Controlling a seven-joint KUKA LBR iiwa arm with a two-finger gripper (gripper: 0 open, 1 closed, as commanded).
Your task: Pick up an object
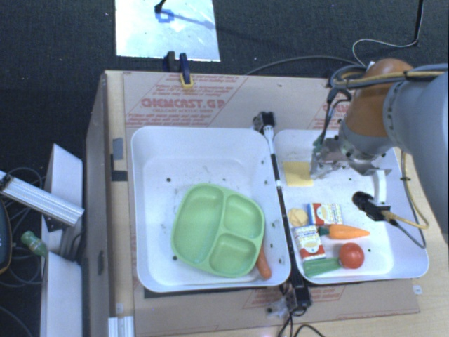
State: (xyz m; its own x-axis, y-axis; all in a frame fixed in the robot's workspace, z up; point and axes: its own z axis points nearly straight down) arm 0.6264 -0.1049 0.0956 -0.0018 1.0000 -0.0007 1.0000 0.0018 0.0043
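Two white bins are seen side by side on the bench. The left bin point(151, 188) holds a green divided plate point(219, 229), tilted slightly, with a sausage point(263, 265) lying against its right edge, near the wall shared with the right bin. In the right bin point(414, 262) the gripper point(324, 161) is lowered at the far end, just beside the right edge of a yellow cheese slice point(297, 173), which lies flat near the shared wall. Whether the gripper is released or clenched cannot be told, since its tip is blurred and partly hidden by the wrist; nothing is seen to be held by it. Nearer the camera a cluster of toy foods is packed together: a small yellow piece point(299, 216) touching a red and white carton point(326, 213), a second carton point(309, 243) below them, a carrot point(344, 232) lying across to the right, a green vegetable point(320, 265) along the near wall and a red tomato point(351, 255) touching its right end. A black fitting point(370, 206) with a cable is seen just right of the cartons, between the cluster and the arm. The cheese is kept well apart from the cluster by bare bin floor. A clamp point(184, 69) is fixed at the bench's far edge, and a pale sheet point(167, 20) lies on the dark floor beyond.
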